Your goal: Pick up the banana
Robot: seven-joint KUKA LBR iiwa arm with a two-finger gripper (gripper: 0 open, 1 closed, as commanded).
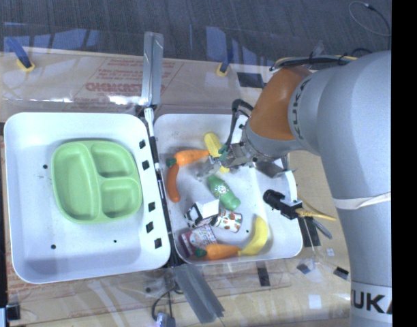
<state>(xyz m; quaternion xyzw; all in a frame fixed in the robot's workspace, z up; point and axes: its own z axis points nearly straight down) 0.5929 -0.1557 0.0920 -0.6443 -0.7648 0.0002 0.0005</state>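
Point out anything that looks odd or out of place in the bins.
The gripper sits over the yellow corn-like piece at the right bin's far side, while the yellow banana lies apart by the near rim.

The banana (258, 237) lies against the right bin's (195, 122) near wall, a carrot (218, 252) touching its left end and a small carton (229, 221) just beside it. Bare floor lies open to its right. The arm (345, 148) overhangs the bin's far right corner.
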